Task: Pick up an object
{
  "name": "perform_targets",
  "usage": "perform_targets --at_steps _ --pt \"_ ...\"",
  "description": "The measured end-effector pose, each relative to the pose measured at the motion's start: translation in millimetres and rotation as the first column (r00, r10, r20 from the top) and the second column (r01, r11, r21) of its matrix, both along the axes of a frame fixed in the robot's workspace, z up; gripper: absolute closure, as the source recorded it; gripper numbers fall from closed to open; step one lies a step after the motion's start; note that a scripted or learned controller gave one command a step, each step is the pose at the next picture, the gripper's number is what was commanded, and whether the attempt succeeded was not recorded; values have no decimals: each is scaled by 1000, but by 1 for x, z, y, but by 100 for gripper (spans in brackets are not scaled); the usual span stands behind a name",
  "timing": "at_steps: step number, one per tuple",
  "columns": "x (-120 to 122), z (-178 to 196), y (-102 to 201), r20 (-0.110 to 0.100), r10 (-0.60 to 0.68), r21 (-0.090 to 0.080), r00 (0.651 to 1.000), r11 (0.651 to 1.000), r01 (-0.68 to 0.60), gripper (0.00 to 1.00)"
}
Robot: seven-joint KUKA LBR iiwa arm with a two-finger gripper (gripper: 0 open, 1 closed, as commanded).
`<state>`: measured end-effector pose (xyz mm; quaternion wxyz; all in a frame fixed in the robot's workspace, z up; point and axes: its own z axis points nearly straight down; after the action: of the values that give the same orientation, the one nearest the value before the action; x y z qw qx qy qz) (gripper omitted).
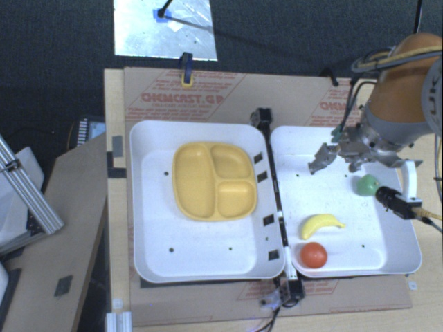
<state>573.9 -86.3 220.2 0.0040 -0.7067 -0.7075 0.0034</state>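
A: Banana lies in the right bin, untouched, beside the tomato.
B: And the gripper?
A: Fingers spread, holding nothing, poised over the bin. Picking remains undone.

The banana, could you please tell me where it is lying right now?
The banana lies in the right bin, toward its near edge, just above the tomato and down-left of the green object.

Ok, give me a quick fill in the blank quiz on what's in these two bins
1. The yellow divided plate lies in the ____ bin.
2. The banana lies between the green ball and the ____.
3. The plate has ____ compartments.
4. The tool is above the ____ bin.

Missing words: left; tomato; three; right
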Motion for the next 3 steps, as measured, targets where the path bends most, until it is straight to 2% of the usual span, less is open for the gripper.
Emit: perform_targets --at_steps 1,2,3 --pt "2 6 0 11 2 -1 1000 1000 -2 0" --pt "-1 -36 3 10 0 -1 1000 1000 0 0" --pt "-5 -99 4 6 -1 0 1000 1000 1 0"
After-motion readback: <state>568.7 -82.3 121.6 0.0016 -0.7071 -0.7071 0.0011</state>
